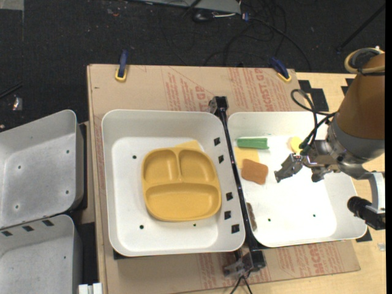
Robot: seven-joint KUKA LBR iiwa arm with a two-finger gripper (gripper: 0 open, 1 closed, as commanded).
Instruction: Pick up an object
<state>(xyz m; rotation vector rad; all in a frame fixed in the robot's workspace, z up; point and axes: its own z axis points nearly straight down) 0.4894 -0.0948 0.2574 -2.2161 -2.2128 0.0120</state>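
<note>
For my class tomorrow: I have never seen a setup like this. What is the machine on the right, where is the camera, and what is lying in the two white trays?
The picture comes from one camera fixed above a bench, looking down at a slant. The machine is a robot arm, grey with an orange band, reaching in from the right. At its tip is a two-finger gripper, hanging over the right bin with nothing between its fingers. That bin holds a green bar, an orange-brown block and a small yellow piece partly hidden by the arm. The left bin holds a yellow divided plate.
</note>
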